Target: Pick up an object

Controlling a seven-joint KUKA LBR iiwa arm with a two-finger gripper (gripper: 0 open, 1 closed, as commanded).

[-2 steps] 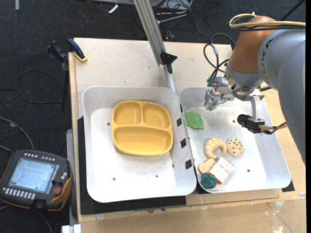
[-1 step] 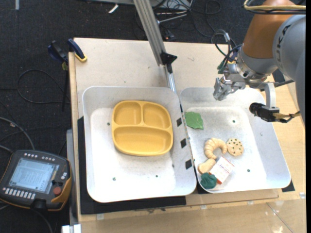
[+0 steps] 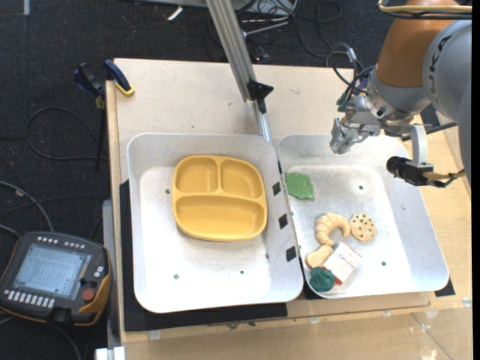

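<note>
My gripper (image 3: pixel 343 142) hangs over the far edge of the right bin (image 3: pixel 409 223), above and to the right of a flat green leaf-shaped piece (image 3: pixel 301 186). Nothing shows between its fingers. Nearer the front of that bin lie a pale croissant-like pastry (image 3: pixel 328 229), a round chocolate-chip cookie (image 3: pixel 363 227), a small white and red packet (image 3: pixel 343 262), a tan piece (image 3: pixel 318 257) and a dark green item (image 3: pixel 322 279). A yellow compartment tray (image 3: pixel 220 198) lies in the left bin (image 3: pixel 150 253).
A slanted metal pole (image 3: pixel 234 40) rises from the divide between the bins at the back. A blue and yellow clamp (image 3: pixel 112 77) sits at the bench's far left corner. A teach pendant (image 3: pixel 52 276) lies on the floor at left.
</note>
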